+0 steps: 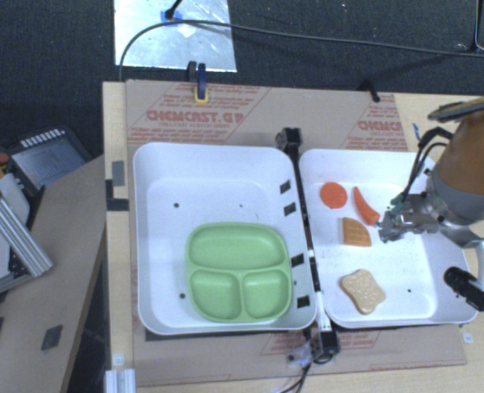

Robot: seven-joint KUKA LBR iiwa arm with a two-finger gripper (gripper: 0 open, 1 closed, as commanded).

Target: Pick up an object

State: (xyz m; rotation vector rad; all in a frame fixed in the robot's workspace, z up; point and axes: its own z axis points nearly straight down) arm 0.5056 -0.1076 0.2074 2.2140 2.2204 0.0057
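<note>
Gripper (387, 226) — beside orange wedge (356, 233)

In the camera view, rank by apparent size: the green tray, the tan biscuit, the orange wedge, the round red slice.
1. Green tray, by far the largest.
2. Tan biscuit.
3. Orange wedge, close to the biscuit, so that order is unsure.
4. Round red slice.

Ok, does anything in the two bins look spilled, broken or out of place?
Nothing stands out. The green divided tray sits flat in the left bin. In the right bin, the orange disc, orange stick, wedge and tan biscuit lie apart, near the tool.
</note>
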